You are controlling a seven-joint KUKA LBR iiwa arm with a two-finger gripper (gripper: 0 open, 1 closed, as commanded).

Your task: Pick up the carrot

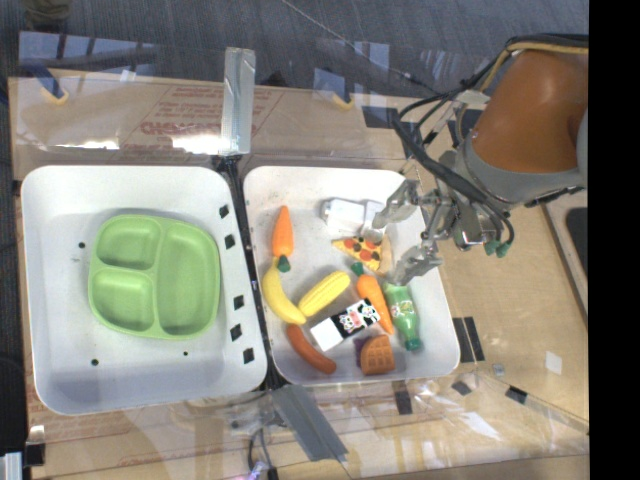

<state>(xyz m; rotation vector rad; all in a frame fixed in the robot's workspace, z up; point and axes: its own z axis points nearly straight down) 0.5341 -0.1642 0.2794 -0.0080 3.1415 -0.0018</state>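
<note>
Arm: the grey arm (520, 118) with its orange band reaches in from the right, bent over the right bin's far right corner.
Tool: the tool (405, 230) hangs above the right bin's right edge, its two fingers (398, 204) spread apart with nothing between them, one near the pizza slice, the other near the green bottle's cap.
Carrot: the carrot (283, 234) lies in the right bin near its left wall, orange body pointing toward the far edge, green stub toward the near edge, well apart from the tool.
Right bin: the right bin (300, 181) also holds a banana (279, 294) just below the carrot, a corn cob (324, 293) beside it, a pizza slice (364, 252) toward the middle right, and a white block (345, 211) near the far edge.
Near edge of right bin: a sausage (309, 350) lies by the near wall, a black-and-white carton (349, 323) beside it, a brown bread piece (376, 354) at the near right, and a second orange vegetable (375, 300) touching the carton.
Bottle: the green bottle (405, 318) lies along the right wall.
Left bin: the left bin (50, 268) carries a green divided plate (155, 277) at its middle.
Surface: the surface (520, 308) is brown with taped plastic sheeting.
</note>
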